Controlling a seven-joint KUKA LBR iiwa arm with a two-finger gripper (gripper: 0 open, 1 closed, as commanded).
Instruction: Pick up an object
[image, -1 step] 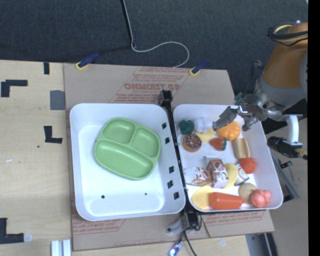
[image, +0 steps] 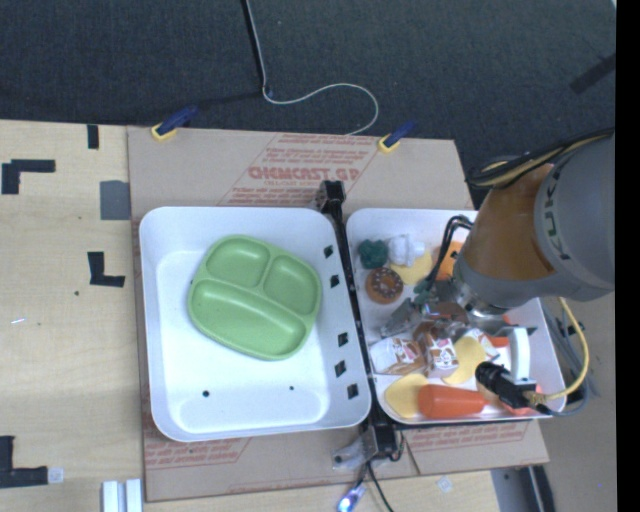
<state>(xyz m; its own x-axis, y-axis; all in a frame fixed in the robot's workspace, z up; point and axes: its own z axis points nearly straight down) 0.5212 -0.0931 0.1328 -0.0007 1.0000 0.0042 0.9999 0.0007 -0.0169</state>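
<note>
The left bin (image: 170, 400) holds a green divided plate (image: 254, 296); right of it, the right bin (image: 455, 417) holds a doughnut (image: 383, 286), carrot (image: 452, 401) and clutter under the arm (image: 520, 235).

this is a robotics lab bench set up for grasping trials, not a home or a kitchen. two shallow white bins, the left bin (image: 160, 300) and the right bin (image: 545, 330), sit side by side on a cardboard sheet (image: 300, 170) with red printing, fixed by blue and yellow clamps (image: 175, 122). the wooden bench top (image: 60, 300) carries black tape marks (image: 28, 172). a thin white cable (image: 300, 95) trails over dark carpet (image: 120, 50). the grey arm with its orange band (image: 510, 225) leans over a jumble of toy food, and a green divided plate (image: 255, 295) lies in the left bin.
</note>
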